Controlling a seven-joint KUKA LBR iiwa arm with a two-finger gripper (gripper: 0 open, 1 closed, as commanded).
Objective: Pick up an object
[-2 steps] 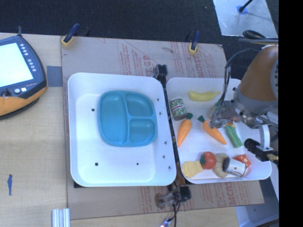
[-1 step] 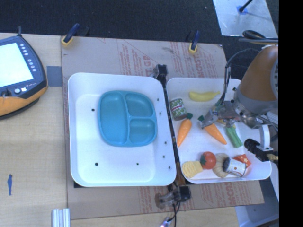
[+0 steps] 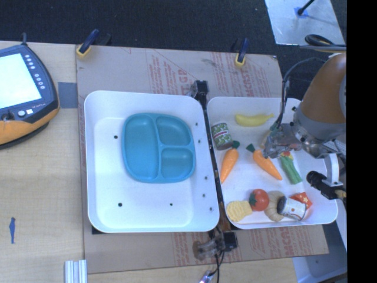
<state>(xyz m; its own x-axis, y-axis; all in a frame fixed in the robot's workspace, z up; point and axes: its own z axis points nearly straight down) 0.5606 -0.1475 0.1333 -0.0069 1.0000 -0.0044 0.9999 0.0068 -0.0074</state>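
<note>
We see the wooden tabletop (image 3: 41, 187) carrying a brown cardboard sheet (image 3: 171, 69) and, on it, two shallow white bins side by side. The left bin (image 3: 103, 211) holds a blue divided plate (image 3: 158, 147). The right bin (image 3: 241, 184) holds the toy food. The grey arm (image 3: 324, 105) reaches in from the right and hangs over that bin's right part — its tool (image 3: 274, 145) sits low, just above the upper end of an orange carrot (image 3: 267, 165) and beside a green vegetable (image 3: 290, 167); whether it is released or clenched we cannot tell. A grey-and-orange tablet-like device (image 3: 20, 96) lies at the tabletop's left edge. Among the smaller things: a yellow banana (image 3: 253, 119) near the bin's far wall, a second carrot (image 3: 228, 163), a small green can (image 3: 221, 134), a red tomato (image 3: 258, 199), a yellow cracker-like piece (image 3: 238, 210) and a red-and-white can (image 3: 296, 206) lying on its side — all along the near wall.
</note>
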